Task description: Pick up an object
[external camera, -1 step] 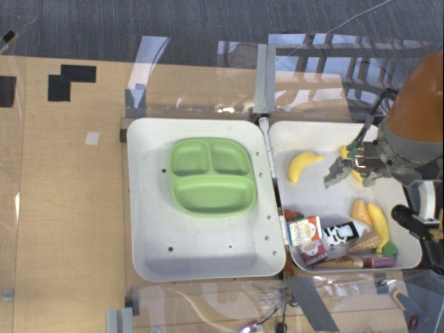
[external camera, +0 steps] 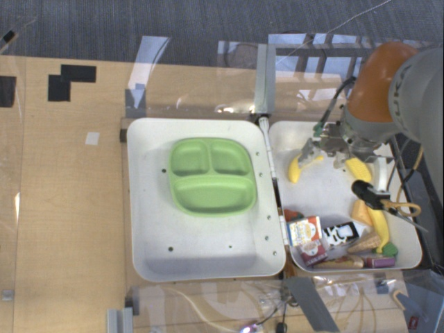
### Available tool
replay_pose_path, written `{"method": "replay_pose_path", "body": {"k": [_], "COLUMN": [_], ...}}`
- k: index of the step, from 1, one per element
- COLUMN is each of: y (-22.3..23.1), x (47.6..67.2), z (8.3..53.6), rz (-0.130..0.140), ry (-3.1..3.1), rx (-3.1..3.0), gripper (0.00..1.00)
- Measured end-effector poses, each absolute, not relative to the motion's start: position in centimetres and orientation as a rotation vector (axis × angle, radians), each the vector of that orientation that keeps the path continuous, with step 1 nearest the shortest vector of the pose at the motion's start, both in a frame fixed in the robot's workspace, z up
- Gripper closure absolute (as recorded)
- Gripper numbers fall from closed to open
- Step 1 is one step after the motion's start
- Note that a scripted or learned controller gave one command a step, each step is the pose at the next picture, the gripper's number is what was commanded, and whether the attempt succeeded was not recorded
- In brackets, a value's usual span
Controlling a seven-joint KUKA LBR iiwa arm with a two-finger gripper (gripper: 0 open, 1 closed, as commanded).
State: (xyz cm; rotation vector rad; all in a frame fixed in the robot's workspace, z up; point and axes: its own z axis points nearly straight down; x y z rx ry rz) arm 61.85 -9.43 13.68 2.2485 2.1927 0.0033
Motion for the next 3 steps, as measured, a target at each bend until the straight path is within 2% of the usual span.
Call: {"method": "replay_pose_path", "body": {"k": [1,2,3], "y": [-9.4,-8.4,-14.4], "x": [61.9,59.8,65.9], "z": [13.8,9.1,12.8], "rz": [0.005,0.016,0.008], "ry": [2.191,2.215,2.525], "rx": [2.248,2.212,1.853], "gripper": [0.00,0.00,0.00]}}
